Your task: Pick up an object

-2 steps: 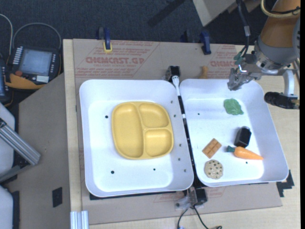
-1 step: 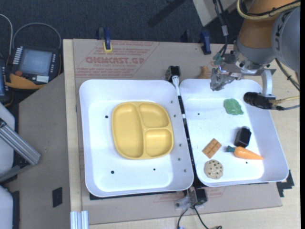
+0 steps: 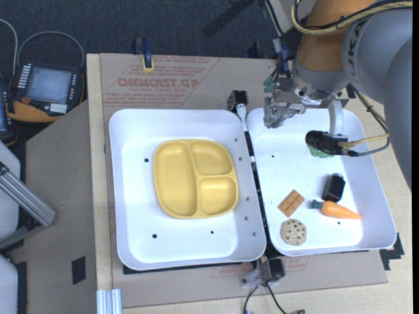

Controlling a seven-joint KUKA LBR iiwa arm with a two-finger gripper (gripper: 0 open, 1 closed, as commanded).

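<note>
My gripper (image 3: 280,115) hangs over the far left corner of the right bin (image 3: 376,195), with nothing seen under it but white floor. Lower in that bin lie a tan cracker (image 3: 291,203), a round speckled cookie (image 3: 293,231), an orange carrot (image 3: 339,210) and a small black block (image 3: 333,188). A bit of something green (image 3: 319,152) peeks out from under a black part hanging off the arm. All these things lie well in front of the gripper, apart from it.
The left bin (image 3: 131,195) holds a yellow divided plate (image 3: 195,177). A black ridge (image 3: 252,169) where the two bin rims meet runs just left of the gripper. The arm's grey and orange bulk (image 3: 340,31) covers the right bin's far right corner.
</note>
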